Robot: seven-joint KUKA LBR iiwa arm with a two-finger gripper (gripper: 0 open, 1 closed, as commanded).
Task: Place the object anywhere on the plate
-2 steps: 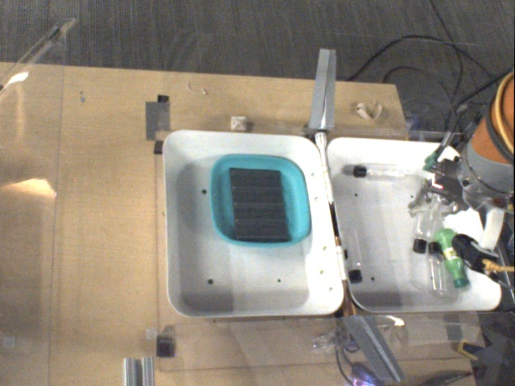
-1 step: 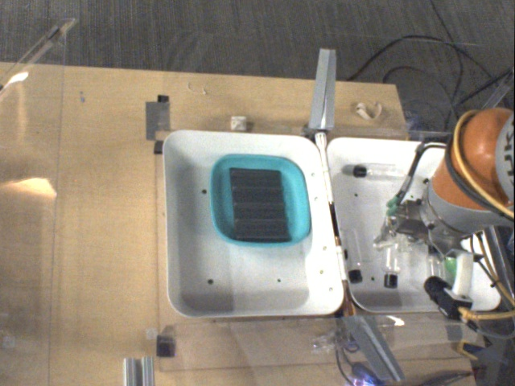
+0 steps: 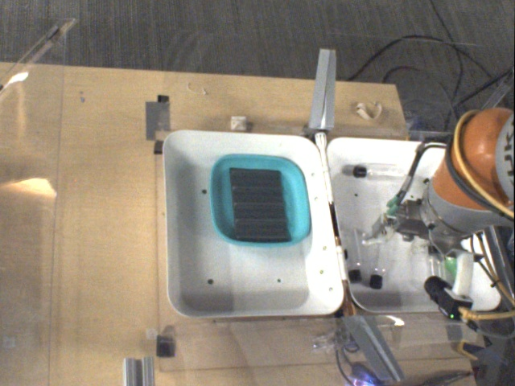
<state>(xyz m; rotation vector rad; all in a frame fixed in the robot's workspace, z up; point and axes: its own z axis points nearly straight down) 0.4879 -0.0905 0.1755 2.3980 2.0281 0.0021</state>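
— Object placement? Teal plate (image 3: pixel 260 199) sits in the left bin (image 3: pixel 185 240).
— A clear black-capped tube (image 3: pixel 376 170), lying left-right, rests in the right bin (image 3: pixel 354 292), just above the hand (image 3: pixel 385 230).
— Hand's state?
— Can't tell.

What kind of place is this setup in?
Likely a robotics lab test bench: two shallow white bins on a wooden bench, a grey arm with an orange band, loose cables on grey carpet.
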